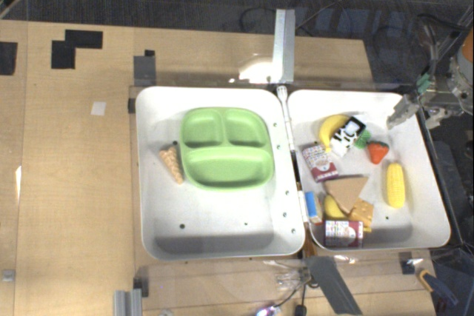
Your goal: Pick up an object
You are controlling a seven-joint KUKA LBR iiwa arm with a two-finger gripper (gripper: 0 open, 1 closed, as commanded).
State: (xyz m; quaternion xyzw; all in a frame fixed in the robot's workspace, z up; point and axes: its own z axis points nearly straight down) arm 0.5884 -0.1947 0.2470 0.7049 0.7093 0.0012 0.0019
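The right bin (437, 192) holds a pile of toy food. A banana (329, 127) lies at the back beside a black-and-white toy (347, 135). A red strawberry (378, 152) and a yellow corn cob (395, 184) lie toward the right wall. Nearer the middle are a maroon packet (319, 163), a brown wedge (346, 189), a cracker (362, 212) and a maroon can (343, 233). My gripper (398, 116) hangs over the bin's back right corner, above and to the right of the strawberry, touching none of the objects.
The left bin (159, 226) carries a green divided plate (225, 146) with a waffle cone (172, 163) beside it. A blue stick (312, 205) leans by the divider between the bins. A metal post (284, 44) stands behind the bins.
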